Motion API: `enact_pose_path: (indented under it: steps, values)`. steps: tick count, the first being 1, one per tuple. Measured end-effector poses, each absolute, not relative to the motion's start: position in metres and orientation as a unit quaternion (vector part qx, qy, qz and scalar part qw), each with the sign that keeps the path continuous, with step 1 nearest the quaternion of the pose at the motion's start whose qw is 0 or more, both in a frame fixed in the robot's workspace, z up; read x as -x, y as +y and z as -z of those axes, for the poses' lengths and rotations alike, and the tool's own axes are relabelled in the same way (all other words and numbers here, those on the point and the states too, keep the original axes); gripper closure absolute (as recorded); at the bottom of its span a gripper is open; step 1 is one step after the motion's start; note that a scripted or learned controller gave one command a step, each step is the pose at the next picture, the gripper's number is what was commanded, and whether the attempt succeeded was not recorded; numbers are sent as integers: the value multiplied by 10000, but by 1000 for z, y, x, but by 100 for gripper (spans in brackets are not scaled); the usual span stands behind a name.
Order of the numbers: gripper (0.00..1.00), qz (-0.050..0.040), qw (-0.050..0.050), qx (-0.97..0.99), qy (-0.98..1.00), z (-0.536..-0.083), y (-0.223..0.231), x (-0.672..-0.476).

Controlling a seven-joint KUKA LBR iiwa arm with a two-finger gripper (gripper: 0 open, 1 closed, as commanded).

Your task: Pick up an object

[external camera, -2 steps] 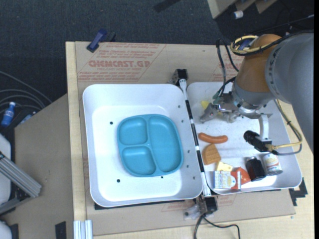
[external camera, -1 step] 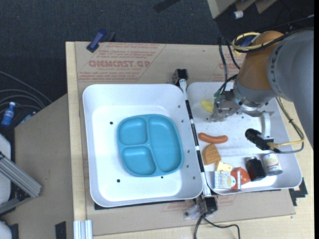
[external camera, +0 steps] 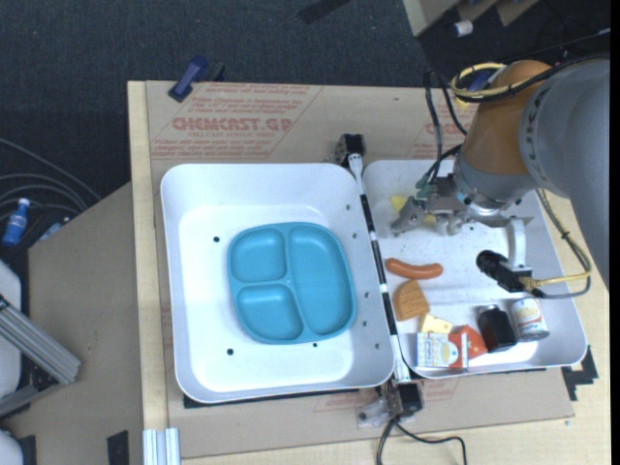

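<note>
In the camera view, the two-finger gripper (external camera: 429,217) hangs low over the upper left part of the shallow white right-hand bin (external camera: 463,294), right of the frame's centre. Whether it is open or closed cannot be made out from this angle, and nothing can be seen held in it.

The small yellow scrap-like piece (external camera: 399,202) lies just to its left, near the bin's upper left corner. The orange-red sausage-shaped toy (external camera: 414,269) lies just below the gripper, lengthwise across the frame and clear of its neighbours.

Below that sits a tan wedge like a bread slice (external camera: 411,301). Along the lower edge are a white carton with red and yellow print (external camera: 438,349), a black blocky object (external camera: 498,328) and a small printed can (external camera: 529,319).

The shallow white left-hand bin (external camera: 194,260) holds a blue three-compartment plastic plate (external camera: 291,281).

The sausage-shaped toy looks like the easiest object to pick. It is probably light, hollow plastic, stiff enough to squeeze, but smooth and round, so it may roll or slip out of an off-centre pinch. The best hold is likely across its narrow width at mid-length, coming straight down. The yellow piece is nearer the wall and looks too flat and small for a sure grip.
</note>
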State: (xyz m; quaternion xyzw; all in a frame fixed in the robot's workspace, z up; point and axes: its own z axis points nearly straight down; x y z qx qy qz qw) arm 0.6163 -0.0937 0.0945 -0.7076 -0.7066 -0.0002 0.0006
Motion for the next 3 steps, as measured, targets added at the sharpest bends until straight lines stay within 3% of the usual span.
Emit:
enact_pose_path:
  steps: [1,2,3]
  values:
    - [0,2,-5,7067,-7075,-85,-96,-667]
    - [100,6,-18,7065,-7077,-96,-96,-667]
    - [100,14,-10,7065,-7077,-227,-25,-630]
